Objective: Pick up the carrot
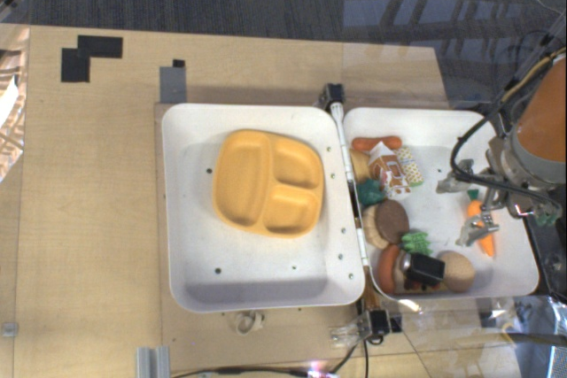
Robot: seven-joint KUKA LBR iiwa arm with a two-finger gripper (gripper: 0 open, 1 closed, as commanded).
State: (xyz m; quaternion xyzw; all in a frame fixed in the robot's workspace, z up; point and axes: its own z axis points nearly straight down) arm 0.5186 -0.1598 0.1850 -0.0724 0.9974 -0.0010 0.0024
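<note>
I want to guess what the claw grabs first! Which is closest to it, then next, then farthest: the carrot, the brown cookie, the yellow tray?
1. Carrot, right at the gripper, right bin.
2. Brown cookie, same bin, left side.
3. Yellow tray, in the left bin.

Orange carrot (484,229), yellow tray (267,181)

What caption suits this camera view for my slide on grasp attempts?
Gripper poised at the carrot in the right bin; yellow divided plate in the left bin.
</note>
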